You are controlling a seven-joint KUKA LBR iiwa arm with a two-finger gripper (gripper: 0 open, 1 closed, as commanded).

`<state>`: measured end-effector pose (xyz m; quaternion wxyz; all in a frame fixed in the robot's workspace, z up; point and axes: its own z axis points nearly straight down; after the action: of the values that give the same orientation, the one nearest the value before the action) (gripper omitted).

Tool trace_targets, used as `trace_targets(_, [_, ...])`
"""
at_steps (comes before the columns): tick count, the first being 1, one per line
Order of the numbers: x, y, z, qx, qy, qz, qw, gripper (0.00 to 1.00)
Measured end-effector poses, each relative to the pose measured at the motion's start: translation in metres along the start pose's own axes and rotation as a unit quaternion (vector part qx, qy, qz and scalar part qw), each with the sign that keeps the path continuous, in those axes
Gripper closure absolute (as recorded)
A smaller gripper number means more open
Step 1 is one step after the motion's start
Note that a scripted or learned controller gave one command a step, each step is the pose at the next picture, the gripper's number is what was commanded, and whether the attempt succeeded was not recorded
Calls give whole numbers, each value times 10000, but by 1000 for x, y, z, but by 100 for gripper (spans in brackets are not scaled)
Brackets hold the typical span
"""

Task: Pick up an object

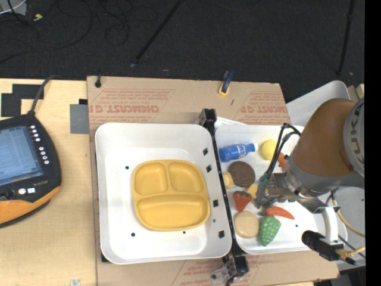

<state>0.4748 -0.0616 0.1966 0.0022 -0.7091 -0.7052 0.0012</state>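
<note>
**Entry: arm low over the right bin, nothing confirmed in hand**

- Arm [333, 145]: I see it reaching in from the right, grey and orange bulk hanging over the right bin [297, 243].
- Gripper [264, 190]: low among the objects near the bin's middle. Its tips are lost in dark hardware and clutter, so I cannot tell whether they are spread or closed, and I see nothing held between them.
- Right bin contents, far to near: blue bottle [236, 152]; yellow ball [269, 149], partly behind cables; brown disc [241, 173]; red pepper [241, 200]; carrot [280, 213], just beside the gripper; pale round [246, 224]; green piece [269, 230]. Any of these would satisfy the task; the carrot and pepper lie closest to the tool.
- Left bin [113, 154]: holds a yellow tray [171, 195] with three compartments.
- Tabletop [65, 231]: tablet [21, 162] at the far left, well apart from the bins.

Risks, in my judgement: the objects lie crowded, several touching, so a close could pinch two together or nudge one aside. Rounded items may squirt out of the grip. The cables near the ball could snag as the arm lifts.
</note>
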Motion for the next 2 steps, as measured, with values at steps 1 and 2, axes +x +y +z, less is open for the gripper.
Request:
trace_targets(1, [87,1,-73,-45,14,-74,10000,100])
trace_targets(2, [124,0,-173,-62,7,-51,10000,100])
